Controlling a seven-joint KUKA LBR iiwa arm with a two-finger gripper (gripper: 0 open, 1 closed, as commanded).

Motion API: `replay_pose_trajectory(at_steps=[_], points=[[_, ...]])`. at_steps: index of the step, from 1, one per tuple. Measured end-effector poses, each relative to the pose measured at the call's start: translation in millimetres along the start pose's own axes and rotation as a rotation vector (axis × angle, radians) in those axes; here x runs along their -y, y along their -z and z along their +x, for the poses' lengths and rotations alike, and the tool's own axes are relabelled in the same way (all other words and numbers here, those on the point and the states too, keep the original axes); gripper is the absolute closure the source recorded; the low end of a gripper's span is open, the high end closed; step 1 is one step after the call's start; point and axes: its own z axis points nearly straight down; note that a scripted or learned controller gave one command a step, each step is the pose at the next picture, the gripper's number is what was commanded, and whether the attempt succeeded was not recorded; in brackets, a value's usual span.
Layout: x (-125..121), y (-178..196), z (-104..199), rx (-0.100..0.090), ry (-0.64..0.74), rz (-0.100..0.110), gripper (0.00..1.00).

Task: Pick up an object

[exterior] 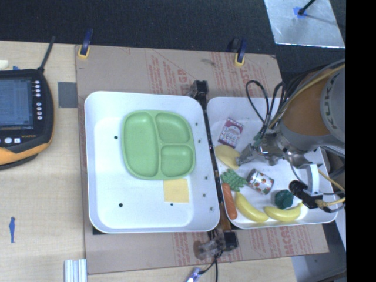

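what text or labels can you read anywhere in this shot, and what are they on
No text can be read.
Small packet in the right bin: printed label, too blurred to read.
Small can: label too small to read.
Cardboard sheet: reddish print, illegible.
Handheld pendant: screen and buttons blurred.

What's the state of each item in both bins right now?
green divided plate: flat in left bin, compartments bare
yellow square: flat, touching the plate's near edge
can: on its side, right bin
bananas: lying along near wall
carrot: lying by the left wall
gripper: low over right bin, holding nothing visible
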Motion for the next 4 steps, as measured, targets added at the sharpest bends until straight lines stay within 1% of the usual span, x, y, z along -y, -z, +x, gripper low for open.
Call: replay_pose_trajectory(at_steps=[1,2,3,4], points=[[79.8,-0.2,-85.7,-0.002,-0.003,-0.001,0.00],[67.4,60.8,-76.0,-0.002,0.000,-0.003,0.00],[53.0,2.8,-84.3,-0.002,0.002,0.000,0.00],[-8.1,0.7,-84.9,-0.002,0.000,-0.003,0.00]])
